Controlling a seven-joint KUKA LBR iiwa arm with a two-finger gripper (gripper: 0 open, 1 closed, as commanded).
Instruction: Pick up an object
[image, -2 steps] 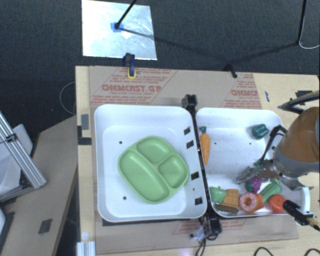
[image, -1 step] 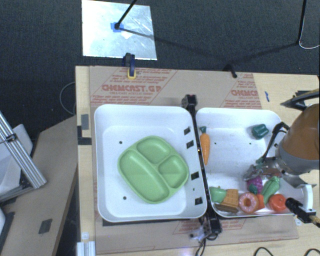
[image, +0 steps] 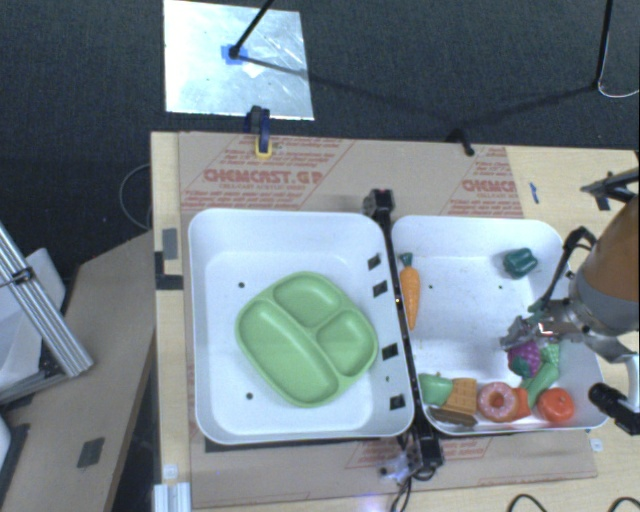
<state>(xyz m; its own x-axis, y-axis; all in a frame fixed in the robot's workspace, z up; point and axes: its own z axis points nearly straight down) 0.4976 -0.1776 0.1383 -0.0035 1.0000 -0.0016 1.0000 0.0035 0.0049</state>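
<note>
the left bin (image: 215, 260) holds a green divided plate (image: 305, 338). the right bin (image: 470, 250) holds a carrot (image: 408, 290), a teal piece (image: 519, 262), a donut (image: 497, 401) and purple grapes (image: 525, 356). the hand (image: 535, 330) sits just over the grapes; i cannot tell its grip.

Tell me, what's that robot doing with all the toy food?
The robot arm reaches in from the right over the right bin. Its tool is down by a purple toy near the bin's front corner. It is hard to tell whether it has grabbed anything. Nearby lie a donut, a tomato, a carrot and a teal piece. The left bin holds a green divided plate.
</note>
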